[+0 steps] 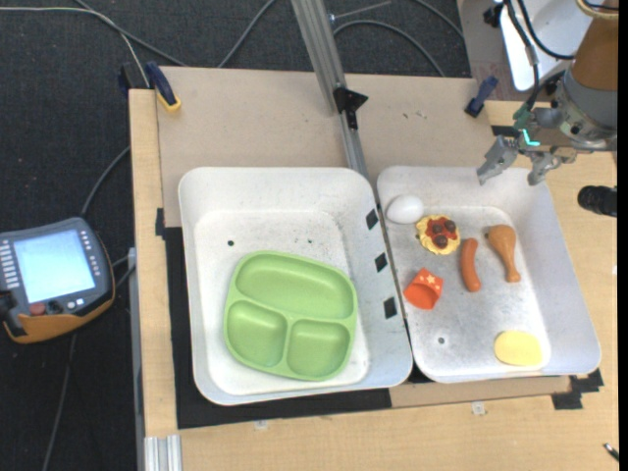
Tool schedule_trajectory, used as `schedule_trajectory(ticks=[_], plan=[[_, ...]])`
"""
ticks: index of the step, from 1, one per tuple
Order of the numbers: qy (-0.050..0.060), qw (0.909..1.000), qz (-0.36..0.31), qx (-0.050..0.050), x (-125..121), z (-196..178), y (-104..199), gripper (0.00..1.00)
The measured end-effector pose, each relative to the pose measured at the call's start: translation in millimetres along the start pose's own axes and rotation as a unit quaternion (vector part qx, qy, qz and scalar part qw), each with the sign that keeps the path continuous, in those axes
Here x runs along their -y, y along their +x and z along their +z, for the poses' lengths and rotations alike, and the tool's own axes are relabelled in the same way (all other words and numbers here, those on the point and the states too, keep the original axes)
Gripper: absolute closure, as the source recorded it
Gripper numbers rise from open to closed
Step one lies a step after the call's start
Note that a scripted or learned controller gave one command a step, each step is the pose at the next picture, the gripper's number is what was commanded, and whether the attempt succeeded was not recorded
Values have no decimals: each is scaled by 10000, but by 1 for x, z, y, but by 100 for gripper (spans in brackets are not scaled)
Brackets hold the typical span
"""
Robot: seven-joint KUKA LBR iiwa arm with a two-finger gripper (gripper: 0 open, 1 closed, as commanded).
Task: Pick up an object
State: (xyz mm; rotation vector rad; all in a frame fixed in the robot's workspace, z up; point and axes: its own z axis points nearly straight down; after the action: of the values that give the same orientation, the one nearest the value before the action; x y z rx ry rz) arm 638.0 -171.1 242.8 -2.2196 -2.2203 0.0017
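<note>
Several toy foods lie in the right bin (pixel 559 292): a white egg (pixel 404 208), a small pizza (pixel 438 234), a sausage (pixel 471 264), a brown drumstick (pixel 504 250), an orange-red piece (pixel 424 289) and a yellow lemon-like piece (pixel 518 348). My gripper (pixel 517 168) hangs above the bin's far edge, up and to the right of the pizza. Its fingers are spread apart with nothing between them.
The left bin (pixel 206 263) holds a green divided plate (pixel 290 314). A metal pole (pixel 319 42) slants down to the gap between the bins. A teach pendant (pixel 49 278) lies off the bench at left. Blue clamps (pixel 163 86) sit at the bench's far corners.
</note>
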Motion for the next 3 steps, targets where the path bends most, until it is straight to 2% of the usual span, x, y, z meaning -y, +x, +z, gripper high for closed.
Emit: schedule_trajectory(ticks=[1,3], plan=[[-8,10000,-2,2,0,-1,0,0],[23,10000,-4,-8,9,110,14,0]])
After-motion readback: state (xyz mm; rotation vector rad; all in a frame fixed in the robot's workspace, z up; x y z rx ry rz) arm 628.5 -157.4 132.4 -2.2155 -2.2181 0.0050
